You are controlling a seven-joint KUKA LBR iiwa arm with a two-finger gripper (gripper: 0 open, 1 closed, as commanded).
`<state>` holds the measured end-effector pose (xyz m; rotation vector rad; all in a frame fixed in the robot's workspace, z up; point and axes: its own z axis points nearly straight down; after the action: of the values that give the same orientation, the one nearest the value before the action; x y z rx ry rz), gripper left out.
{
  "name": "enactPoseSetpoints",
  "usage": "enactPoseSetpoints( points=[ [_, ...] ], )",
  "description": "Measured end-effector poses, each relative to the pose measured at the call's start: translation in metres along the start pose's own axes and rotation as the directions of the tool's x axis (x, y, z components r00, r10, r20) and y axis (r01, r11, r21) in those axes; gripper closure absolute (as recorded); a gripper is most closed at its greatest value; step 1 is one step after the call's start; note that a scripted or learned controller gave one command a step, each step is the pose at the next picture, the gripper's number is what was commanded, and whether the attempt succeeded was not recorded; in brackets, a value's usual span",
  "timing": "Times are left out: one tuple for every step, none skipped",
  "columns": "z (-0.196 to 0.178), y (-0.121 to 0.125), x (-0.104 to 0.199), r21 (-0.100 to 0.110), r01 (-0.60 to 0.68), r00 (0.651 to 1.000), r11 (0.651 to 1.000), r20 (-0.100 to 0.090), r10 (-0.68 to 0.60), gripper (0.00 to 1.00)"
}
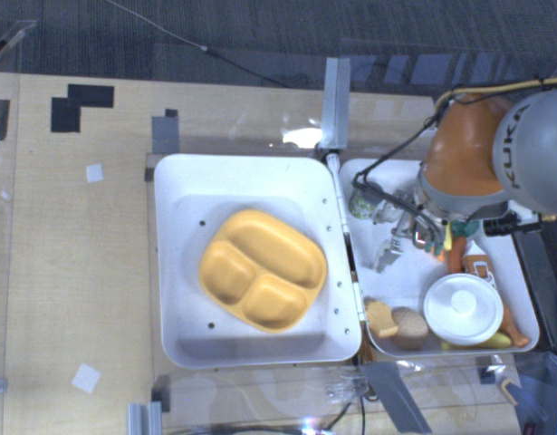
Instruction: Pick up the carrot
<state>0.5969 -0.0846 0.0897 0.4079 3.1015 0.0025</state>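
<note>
The carrot is a short orange piece lying in the right bin, just above the white bowl and partly under the arm's wrist. My gripper hangs over the middle of the right bin, a little left of the carrot and apart from it. Nothing shows in its grasp. The wrist with its orange band covers the bin's upper right part.
A white round bowl sits at the right bin's lower right, with two brown bread-like pieces to its left and a yellow item under its edge. A yellow divided plate lies in the left bin.
</note>
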Motion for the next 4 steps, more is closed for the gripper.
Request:
enactPoseSetpoints(
  points=[
    [-0.03,-0.054,0.097,0.004,-0.175,0.985,0.985,-0.005,0.175,0.0],
    [0.0,-0.034,0.039,0.002,-0.397,0.918,0.918,-0.003,0.397,0.0],
    [0.002,-0.017,-0.04,0.001,-0.358,0.934,0.934,0.0,0.358,0.0],
    [0.001,0.004,-0.007,0.001,-0.421,0.907,0.907,-0.001,0.421,0.0]
  ],
)
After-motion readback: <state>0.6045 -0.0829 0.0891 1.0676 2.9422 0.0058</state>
